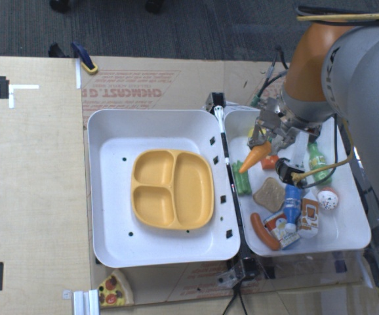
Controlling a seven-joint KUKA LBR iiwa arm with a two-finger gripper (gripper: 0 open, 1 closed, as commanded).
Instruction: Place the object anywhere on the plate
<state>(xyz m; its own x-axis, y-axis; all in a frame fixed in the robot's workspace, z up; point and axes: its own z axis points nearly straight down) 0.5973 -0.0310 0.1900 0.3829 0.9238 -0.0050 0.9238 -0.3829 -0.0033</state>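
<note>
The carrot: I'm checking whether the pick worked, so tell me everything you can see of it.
The carrot is a small orange toy, plastic by its look, tapering to a point at its lower left. It lies tilted, its thick end up under the claw over the right bin. Its tip reaches toward the divide between the bins. Whether the claw grips it is unclear.

Bright, even overhead light, soft faint shadows inside the white bins (98, 195), mild glare on the glossy bin walls, worktop (32, 195) evenly lit, overall slightly soft focus, dark carpet beyond the far edge dimmer
</note>
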